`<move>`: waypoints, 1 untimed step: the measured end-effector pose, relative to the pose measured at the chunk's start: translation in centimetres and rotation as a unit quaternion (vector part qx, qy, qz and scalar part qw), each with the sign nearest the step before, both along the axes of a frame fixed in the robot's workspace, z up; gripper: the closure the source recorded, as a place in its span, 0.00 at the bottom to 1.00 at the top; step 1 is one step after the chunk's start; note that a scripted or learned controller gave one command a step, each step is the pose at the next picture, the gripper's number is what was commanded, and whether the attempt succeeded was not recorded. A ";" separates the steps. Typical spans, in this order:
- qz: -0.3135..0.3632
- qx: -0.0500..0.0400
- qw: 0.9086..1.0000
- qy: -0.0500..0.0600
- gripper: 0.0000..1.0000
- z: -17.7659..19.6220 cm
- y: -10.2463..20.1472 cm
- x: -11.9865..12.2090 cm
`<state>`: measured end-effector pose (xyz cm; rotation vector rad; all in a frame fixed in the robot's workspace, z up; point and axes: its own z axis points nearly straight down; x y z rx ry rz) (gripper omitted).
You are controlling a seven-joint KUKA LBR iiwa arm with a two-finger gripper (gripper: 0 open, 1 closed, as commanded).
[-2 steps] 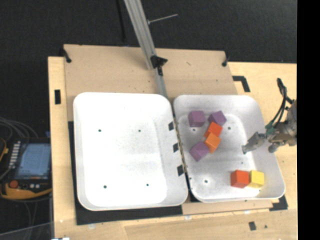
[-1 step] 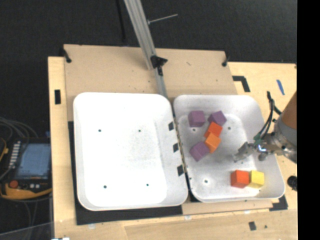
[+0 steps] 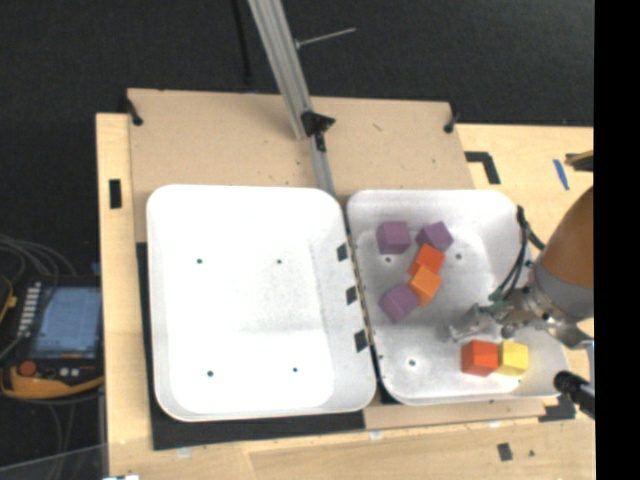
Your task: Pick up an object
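Off the desk's left edge sits a small screen unit with cables, well clear of the work. On the desk, the left bin has nothing for the arm to take. A thin metal pole slants down from the top and ends at the seam between the bins.

The right bin holds all the candidates. Near its upper middle are two purple blocks, with a third purple block lower down; between them lie two orange blocks touching each other, crowded in with the purple ones. Lower right, apart from that cluster, a red block sits against a yellow block.

Further right, the arm leans in, and its pincer hovers just above the red and yellow pair. I cannot tell how wide its fingers stand; the metal parts blur together from here. Nothing sits between them that I can see, so my guess is the pick is not yet made: the approach looks done, the grasp and lift remain.

The red block seems the likely target. The yellow one pressed against it could get in a finger's way, and the bin wall is near on that side.
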<state>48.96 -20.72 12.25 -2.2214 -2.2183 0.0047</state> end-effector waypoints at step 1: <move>-0.003 0.000 1.000 -0.005 1.00 1.4 -0.1 0.3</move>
